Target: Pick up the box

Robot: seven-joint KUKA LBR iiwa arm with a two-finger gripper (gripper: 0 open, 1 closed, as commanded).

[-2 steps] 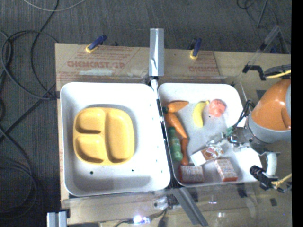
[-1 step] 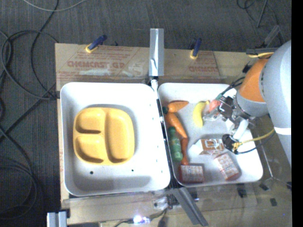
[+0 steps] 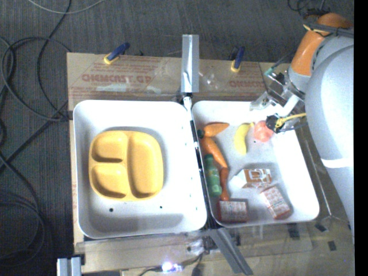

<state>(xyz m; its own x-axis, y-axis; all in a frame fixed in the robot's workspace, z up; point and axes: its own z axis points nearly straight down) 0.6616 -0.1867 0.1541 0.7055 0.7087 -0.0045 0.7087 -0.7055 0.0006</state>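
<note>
Now my pincer (image 3: 275, 112) hangs at the right bin's (image 3: 310, 195) one o'clock corner; its grip I cannot tell. My box (image 3: 257, 177) lies flat toward five o'clock, reachable from above.

The box (image 3: 233, 210) I am after lies flat on the floor of the right bin (image 3: 307, 180), at its near edge toward the left corner. It is a small rectangular carton, reddish brown with a pale printed face turned up, its long side running left to right.
</note>
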